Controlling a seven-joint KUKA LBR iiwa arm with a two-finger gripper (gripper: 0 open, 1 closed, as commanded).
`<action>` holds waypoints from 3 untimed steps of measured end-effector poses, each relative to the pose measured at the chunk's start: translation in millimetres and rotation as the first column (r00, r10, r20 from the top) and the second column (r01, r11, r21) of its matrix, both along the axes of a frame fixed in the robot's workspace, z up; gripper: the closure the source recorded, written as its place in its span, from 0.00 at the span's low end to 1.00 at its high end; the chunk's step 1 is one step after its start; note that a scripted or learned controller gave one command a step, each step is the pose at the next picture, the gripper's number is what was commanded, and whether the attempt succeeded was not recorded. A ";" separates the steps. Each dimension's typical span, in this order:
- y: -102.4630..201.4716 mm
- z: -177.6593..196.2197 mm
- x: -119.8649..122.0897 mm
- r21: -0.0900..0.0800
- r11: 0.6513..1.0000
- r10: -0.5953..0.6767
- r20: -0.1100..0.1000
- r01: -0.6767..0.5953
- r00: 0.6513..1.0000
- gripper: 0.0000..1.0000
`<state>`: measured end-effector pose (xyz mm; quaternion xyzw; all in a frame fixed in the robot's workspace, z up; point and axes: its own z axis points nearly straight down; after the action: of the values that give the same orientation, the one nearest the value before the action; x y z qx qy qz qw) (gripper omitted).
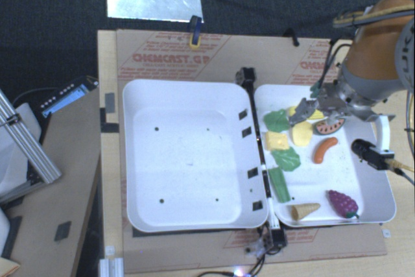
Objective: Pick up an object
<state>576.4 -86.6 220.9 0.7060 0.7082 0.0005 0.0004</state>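
The robot arm [379,42] reaches into the right bin [379,201], where all the toy food lies.

Its claw [316,110] hangs low over the top part of that bin, right by a yellow piece [302,134], a slice that looks like watermelon [329,126] and another yellow bit [310,115]; it is too hard to see how wide the claw is or if it has anything. Close by on the left are a green leaf [275,120] and a pale yellow block [277,141]. An orange sausage [325,150] lies just below the claw. Lower down are another green leaf [287,159], a long green stick [279,183], an ice cream cone [303,210] and purple grapes [342,203]. The left bin [188,156] sits right beside it.
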 end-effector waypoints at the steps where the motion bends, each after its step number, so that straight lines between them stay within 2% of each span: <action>1: 0.2 11.1 1.0 0.000 1.000 0.002 0.003 -0.002 1.000 1.00; 2: -2.5 208.7 3.4 -0.003 1.000 0.003 0.021 -0.002 1.000 1.00; 3: 23.3 224.3 -92.9 0.001 1.000 0.003 0.004 -0.003 1.000 1.00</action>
<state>483.5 -63.4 445.1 0.7048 0.7094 0.0024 0.0013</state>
